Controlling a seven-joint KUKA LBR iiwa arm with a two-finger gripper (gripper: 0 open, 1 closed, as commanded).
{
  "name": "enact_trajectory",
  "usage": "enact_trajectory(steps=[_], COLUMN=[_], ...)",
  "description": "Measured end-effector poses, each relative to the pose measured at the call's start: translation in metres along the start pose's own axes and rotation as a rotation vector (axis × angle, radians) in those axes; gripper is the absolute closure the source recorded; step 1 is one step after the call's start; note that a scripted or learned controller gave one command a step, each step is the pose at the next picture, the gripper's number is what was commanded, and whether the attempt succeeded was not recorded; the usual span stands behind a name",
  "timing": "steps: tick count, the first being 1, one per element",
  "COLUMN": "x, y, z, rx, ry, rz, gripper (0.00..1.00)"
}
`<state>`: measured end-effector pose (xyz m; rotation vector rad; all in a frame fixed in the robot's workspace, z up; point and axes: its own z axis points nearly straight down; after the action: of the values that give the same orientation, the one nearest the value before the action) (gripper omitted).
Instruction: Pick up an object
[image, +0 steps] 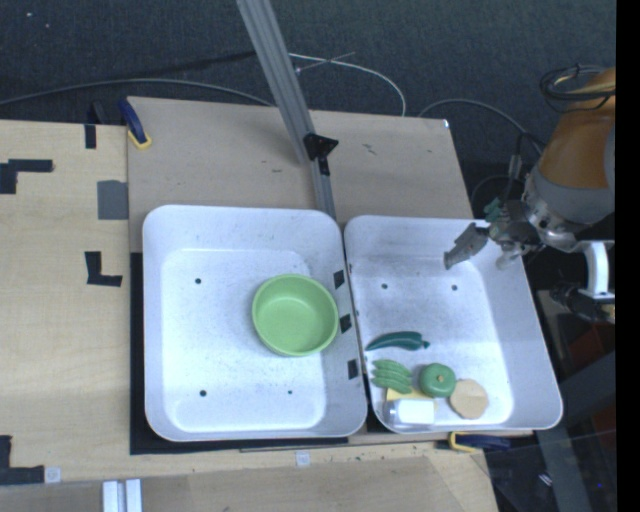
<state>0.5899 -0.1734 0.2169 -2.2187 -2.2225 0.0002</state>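
Scene: 2 shallow white bins sit side by side on my worktop (230, 150), viewed from above at a slant.
Left bin (170, 300): centre-left of the frame, holding 1 green bowl (294, 315), upright, near its right wall.
Right bin (520, 330): centre-right of the frame, its load gathered in the lower corner.
Objects to pick: a dark green pepper-like piece (397, 342), a lighter green ridged piece (392, 375), a round green piece (436, 380), a tan disc (468, 399) and a white block (415, 411), all close together, some touching.
My jaws (470, 245): at the upper right of the frame, over the right bin's far edge, holding nothing; how far apart they stand I cannot tell.
Why there: I judge I am poised above the bin, well apart from the cluster, with no pick begun.
Hard to make out: the small items crowd and overlap, so their exact shapes are unclear; my arm is cut off at the right edge.
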Motion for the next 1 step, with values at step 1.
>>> enact_trajectory(steps=[1], x=[0.0000], y=[0.0000], z=[0.0000], rx=[0.000], ry=[0.000], rz=[-0.001], gripper=[0.00])
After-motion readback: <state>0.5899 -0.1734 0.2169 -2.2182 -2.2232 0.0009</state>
